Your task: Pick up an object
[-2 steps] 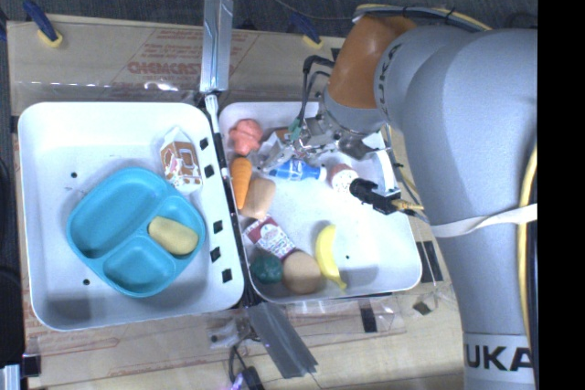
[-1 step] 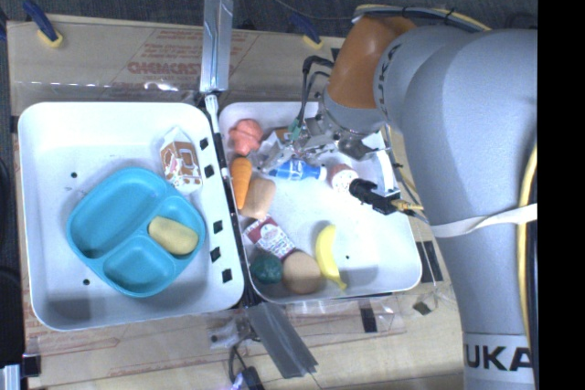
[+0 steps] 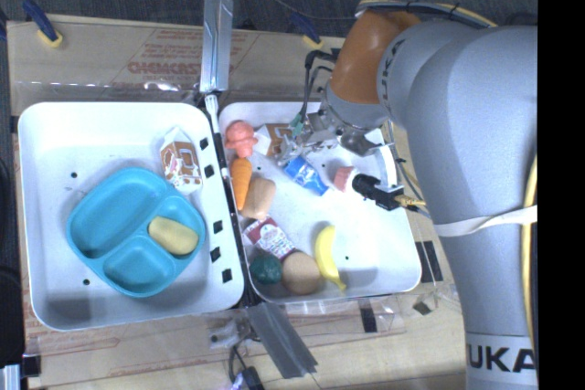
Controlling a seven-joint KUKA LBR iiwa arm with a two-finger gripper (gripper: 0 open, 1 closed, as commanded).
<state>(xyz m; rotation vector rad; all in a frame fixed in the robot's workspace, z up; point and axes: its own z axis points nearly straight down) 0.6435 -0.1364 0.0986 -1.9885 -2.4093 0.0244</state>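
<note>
Claw (image 3: 306, 134) low in right bin (image 3: 388, 237) above blue packet (image 3: 304, 173).

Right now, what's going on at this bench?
A grey arm reaches in from the right and has its end effector down over the far end of the right bin, near a blue packet. Nothing is visibly held. That bin also has a banana, a carrot and other small play foods. The left bin holds a blue divided plate with a yellow piece on it.
</note>
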